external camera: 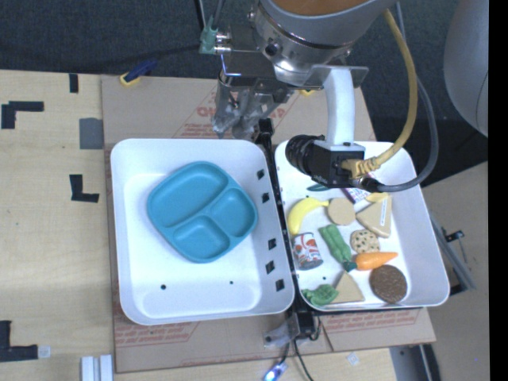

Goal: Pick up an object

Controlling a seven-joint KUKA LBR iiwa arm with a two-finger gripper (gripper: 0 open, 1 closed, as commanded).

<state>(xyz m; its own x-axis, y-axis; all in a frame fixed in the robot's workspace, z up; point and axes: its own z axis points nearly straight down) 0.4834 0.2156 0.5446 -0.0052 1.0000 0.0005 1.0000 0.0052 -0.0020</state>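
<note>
Plate [203, 210] in left bin [131, 276]

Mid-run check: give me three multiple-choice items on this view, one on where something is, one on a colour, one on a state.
1. The toy food lies in which bin?
A. left bin
B. right bin
C. both bins

2. The divided plate is what colour?
A. blue
B. red
C. white

3. How does the plate rest?
A. leaning on the wall
B. upside down
C. flat, compartments up

Answers: 1 B, the banana, carrot and the rest lie in the right bin. 2 A, the plate is blue. 3 C, its three compartments face up in the left bin.
</note>
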